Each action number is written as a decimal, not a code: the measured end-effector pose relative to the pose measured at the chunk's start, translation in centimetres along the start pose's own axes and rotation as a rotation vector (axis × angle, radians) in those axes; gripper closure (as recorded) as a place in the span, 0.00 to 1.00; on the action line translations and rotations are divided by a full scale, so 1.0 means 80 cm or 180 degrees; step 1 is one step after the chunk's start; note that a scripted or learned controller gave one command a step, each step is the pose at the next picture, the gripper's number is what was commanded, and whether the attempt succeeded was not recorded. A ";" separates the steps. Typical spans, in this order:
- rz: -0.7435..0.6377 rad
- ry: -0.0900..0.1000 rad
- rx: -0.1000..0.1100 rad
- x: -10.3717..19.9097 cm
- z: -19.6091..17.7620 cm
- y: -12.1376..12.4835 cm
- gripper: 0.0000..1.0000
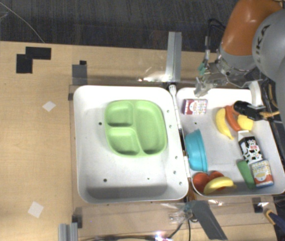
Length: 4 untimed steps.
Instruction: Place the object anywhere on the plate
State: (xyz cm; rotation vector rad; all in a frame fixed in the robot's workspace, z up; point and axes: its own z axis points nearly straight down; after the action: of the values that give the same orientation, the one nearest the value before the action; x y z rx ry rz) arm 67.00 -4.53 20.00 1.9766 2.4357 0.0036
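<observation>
The gripper [202, 87] is hanging over the right bin's [278, 185] far left corner; its grip can't be told from here. The plate [134, 127] is sitting mid left bin [89, 179]. The carton [195, 106], nearest, is looking like the pick: drop straight, clear that wall, pinch squarely.

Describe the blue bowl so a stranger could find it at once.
Look in the right bin, along its left wall. The blue bowl lies there tipped on its side, below the small white carton. It is the sole blue item among yellow and red fruit.
</observation>
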 end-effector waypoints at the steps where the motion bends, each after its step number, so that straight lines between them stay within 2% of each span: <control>1: -0.0035 0.0019 -0.0004 0.153 0.017 0.018 1.00; 2: -0.0029 0.0007 -0.0025 0.146 0.000 0.020 1.00; 3: -0.0406 0.0012 0.0014 0.211 0.080 -0.012 1.00; 4: -0.0657 0.0017 -0.0021 0.316 0.023 0.066 1.00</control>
State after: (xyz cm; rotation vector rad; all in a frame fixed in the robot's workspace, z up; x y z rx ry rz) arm 66.94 21.27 18.14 1.7152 2.6260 0.0159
